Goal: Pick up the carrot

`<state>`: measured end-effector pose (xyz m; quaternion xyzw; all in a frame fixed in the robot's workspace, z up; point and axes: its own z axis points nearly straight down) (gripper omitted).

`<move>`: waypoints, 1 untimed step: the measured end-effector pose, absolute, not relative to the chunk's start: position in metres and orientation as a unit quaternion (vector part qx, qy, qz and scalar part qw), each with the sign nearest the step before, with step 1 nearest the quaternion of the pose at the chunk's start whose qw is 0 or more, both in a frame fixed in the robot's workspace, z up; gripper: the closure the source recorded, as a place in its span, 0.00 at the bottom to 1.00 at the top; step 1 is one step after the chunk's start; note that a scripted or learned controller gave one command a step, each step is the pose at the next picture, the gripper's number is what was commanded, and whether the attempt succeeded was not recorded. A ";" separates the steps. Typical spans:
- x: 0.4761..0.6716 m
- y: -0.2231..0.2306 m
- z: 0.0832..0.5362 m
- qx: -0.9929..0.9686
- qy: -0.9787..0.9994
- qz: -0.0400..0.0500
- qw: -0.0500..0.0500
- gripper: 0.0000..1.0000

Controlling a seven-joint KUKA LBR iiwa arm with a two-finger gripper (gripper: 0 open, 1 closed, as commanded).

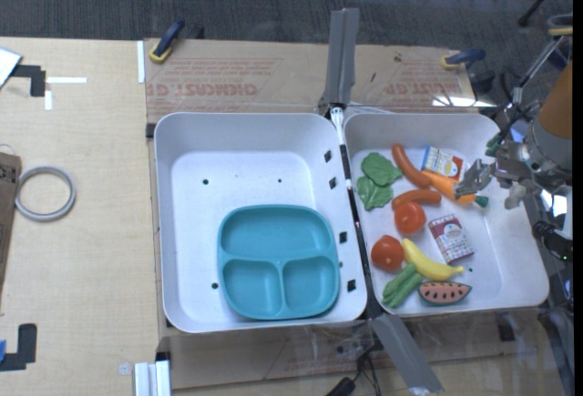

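The carrot [444, 184] is small and orange, lying on its side in the right bin's far right part. It slants from far left to near right, its green top end pointing toward the near right.

The arm [557, 116] is a thick rounded column, grey on its lower part with a band of orange above it, well behind the fingers. Below the grey comes a pale silver wrist block [533, 168] of angular metal plates with darker edges and small teal-green spots on its near corner. From that block the gripper [474, 181] runs out as slim grey metal, its fingers [473, 173] narrow and dull silver with darker tips. Thin dark cables loop beside the wrist on the side away from the fingers, and a pale glossy bracket sits just under the block
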<state>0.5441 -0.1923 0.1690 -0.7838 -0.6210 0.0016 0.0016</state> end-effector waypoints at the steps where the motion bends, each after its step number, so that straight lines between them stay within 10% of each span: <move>1: 0.556 -0.204 0.091 -0.733 -0.680 0.000 0.002 0.00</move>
